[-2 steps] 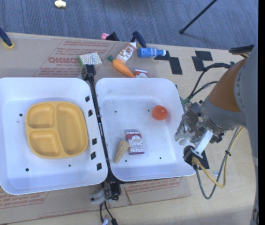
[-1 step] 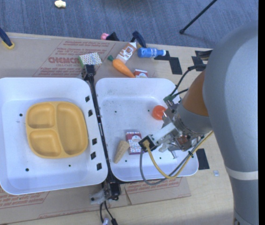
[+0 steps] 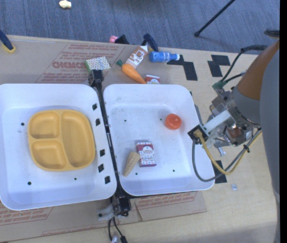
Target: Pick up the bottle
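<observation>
Two white bins [image 3: 148, 92] sit side by side on the worktop [image 3: 245, 206]; one yellow divided plate [image 3: 61, 138] fills the left. One carton [image 3: 145, 153], one cone [image 3: 130, 163] and one orange ball [image 3: 173, 121] lie in the right. One blue bottle [image 3: 163, 57] lies beyond the bins. Whether the fingers [image 3: 219, 135] are parted I cannot tell.

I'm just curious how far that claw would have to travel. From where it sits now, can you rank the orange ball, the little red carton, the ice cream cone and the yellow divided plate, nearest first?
Measured from the claw, just outside the right bin's right edge:
1. Orange ball, right part of the right bin.
2. Red carton, middle of that bin.
3. Ice cream cone, just left of the carton.
4. Yellow divided plate, in the left bin.
</observation>
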Action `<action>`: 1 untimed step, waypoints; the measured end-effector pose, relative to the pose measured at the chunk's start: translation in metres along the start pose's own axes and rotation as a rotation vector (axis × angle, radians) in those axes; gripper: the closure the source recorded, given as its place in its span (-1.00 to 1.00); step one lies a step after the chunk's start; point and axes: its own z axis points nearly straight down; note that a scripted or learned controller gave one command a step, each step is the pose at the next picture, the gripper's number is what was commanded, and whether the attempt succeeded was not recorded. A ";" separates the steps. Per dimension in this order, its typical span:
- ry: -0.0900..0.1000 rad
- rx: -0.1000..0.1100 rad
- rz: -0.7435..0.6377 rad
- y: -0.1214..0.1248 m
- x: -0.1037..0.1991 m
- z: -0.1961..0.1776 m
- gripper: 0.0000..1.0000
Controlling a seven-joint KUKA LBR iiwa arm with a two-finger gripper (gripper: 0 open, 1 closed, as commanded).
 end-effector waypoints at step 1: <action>-0.002 0.003 0.132 0.005 -0.002 0.131 1.00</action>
